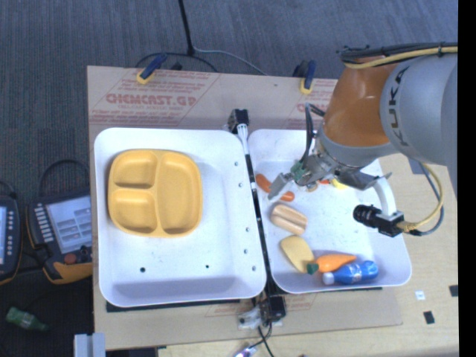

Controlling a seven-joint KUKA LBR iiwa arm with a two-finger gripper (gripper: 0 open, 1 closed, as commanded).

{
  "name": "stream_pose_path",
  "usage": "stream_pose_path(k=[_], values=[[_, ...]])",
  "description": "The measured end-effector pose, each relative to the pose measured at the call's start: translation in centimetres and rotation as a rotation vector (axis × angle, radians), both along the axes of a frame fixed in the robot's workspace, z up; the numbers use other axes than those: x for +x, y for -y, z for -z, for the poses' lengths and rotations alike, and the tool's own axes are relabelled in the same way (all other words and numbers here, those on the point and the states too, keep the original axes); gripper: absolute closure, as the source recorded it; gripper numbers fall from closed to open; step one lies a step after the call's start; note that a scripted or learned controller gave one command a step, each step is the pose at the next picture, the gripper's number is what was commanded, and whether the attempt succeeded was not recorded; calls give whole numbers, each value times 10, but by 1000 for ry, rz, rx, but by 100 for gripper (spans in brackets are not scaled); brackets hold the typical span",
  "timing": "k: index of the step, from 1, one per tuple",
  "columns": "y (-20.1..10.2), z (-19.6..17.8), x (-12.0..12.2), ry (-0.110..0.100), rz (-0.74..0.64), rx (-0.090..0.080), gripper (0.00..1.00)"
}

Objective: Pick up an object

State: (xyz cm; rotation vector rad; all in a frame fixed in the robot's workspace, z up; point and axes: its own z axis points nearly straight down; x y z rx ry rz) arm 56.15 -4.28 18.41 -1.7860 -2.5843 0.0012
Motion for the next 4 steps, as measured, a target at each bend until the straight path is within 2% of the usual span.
stream_pose_path(k=[4], values=[[0, 0, 0, 0, 0, 0, 0]])
